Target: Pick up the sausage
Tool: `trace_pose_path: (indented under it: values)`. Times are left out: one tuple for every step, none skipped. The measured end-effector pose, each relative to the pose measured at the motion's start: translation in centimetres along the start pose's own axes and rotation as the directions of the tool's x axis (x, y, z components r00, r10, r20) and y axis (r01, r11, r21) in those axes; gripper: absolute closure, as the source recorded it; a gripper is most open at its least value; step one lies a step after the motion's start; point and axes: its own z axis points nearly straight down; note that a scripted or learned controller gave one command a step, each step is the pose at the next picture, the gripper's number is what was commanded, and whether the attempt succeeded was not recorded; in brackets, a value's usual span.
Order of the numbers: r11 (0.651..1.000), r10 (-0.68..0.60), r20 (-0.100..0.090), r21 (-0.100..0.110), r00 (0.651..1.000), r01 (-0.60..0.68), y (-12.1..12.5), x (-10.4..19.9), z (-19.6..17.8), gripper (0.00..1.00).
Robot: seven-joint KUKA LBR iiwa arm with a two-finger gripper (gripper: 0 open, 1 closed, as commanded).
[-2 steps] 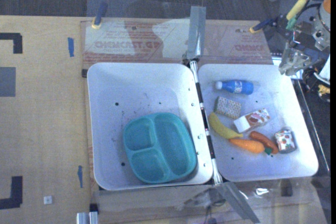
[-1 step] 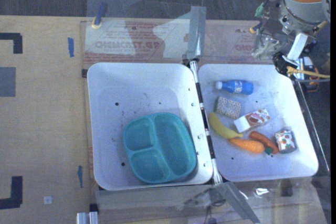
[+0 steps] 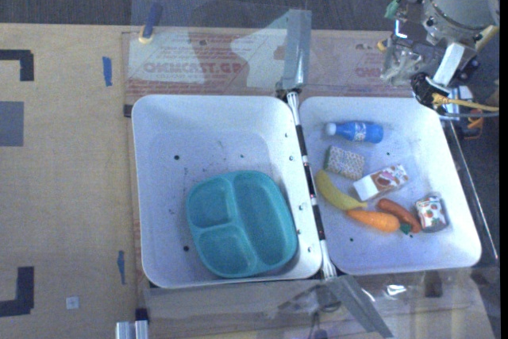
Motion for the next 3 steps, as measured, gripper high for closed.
trace_pose_path:
  values:
    - [1.000,-0.002,0.002,-0.004,1.000,0.002,0.07,0.08,-1.07,1.00]
    - [0.999,0.036,0.000,0.001,0.999,-0.036,0.03,0.18,-1.96,1.00]
    - [0.995,0.101,0.000,0.006,0.995,-0.101,0.29,-0.56,-1.20,1.00]
